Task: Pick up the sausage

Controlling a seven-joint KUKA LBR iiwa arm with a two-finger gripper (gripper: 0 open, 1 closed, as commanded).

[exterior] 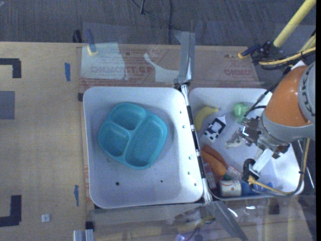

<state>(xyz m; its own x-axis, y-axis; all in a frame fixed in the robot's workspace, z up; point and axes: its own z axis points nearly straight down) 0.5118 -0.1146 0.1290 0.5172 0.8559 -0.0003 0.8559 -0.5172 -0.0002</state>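
Well, the gripper [239, 138] is hovering in the right bin [296, 185]; whether its fingers are spread, I cannot tell. The sausage [214, 160] is lying just below-left of it, with the banana [204, 116] sitting up-left.

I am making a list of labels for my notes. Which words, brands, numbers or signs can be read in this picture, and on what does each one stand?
Red print on the left clear sheet behind the bins: too blurred to read surely.
Red print on the right clear sheet: blurred, unreadable.
Black letters on the arm's orange band: cut off, unreadable.
Black and white pattern on the small cube: a marker, no words.
Label on the small bottle: too small to read.
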